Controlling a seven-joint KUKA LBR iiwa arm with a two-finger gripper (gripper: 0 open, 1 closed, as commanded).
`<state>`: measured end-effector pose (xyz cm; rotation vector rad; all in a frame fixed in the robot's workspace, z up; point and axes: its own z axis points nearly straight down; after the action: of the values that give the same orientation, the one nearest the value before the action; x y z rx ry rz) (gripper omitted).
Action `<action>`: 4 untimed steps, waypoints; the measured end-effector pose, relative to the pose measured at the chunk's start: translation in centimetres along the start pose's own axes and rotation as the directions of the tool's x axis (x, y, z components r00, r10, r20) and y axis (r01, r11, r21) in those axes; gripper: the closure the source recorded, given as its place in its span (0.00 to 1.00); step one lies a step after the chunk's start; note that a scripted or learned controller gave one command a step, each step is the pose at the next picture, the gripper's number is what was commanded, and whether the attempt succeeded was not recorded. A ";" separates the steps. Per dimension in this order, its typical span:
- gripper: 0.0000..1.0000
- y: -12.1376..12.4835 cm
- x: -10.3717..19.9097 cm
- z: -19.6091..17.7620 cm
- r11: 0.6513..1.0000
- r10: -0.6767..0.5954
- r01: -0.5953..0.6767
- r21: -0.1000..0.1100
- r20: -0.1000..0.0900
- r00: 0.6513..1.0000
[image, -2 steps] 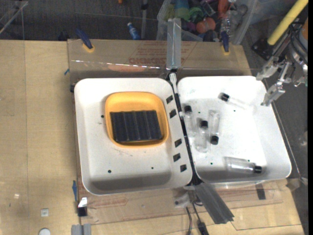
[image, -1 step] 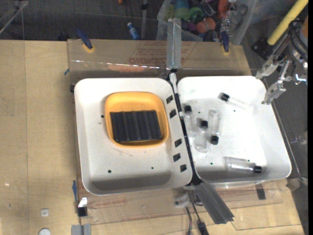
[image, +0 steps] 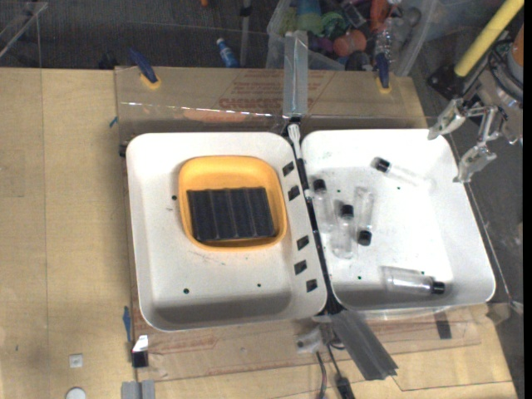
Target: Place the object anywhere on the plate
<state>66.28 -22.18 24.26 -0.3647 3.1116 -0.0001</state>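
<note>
We see the gripper (image: 470, 136) at the frame's upper right, fingers spread, holding nothing. The clear vials (image: 356, 214) lie in the right bin (image: 465, 248). We judge that the grasp and the transfer to the yellow plate (image: 229, 169) both remain.

Plate (image: 231, 173) in left bin (image: 150, 223); vials (image: 353, 214) scattered in right bin (image: 465, 248); hand (image: 465, 140) above right bin's far-right corner.
</note>
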 end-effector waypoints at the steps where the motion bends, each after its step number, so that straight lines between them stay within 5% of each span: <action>1: 0.00 0.0 -0.4 0.4 0.952 -0.305 0.305 0.001 0.002 0.952; 2: 0.00 -0.1 -0.6 0.9 0.799 -0.601 0.601 0.000 0.002 0.799; 3: 0.00 -0.1 -0.5 1.5 0.640 -0.768 0.768 -0.003 0.002 0.640; 4: 0.00 -0.1 -0.5 1.5 0.408 -0.913 0.913 -0.001 0.003 0.408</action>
<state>66.84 -22.13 22.73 -1.9983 2.4128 -0.0038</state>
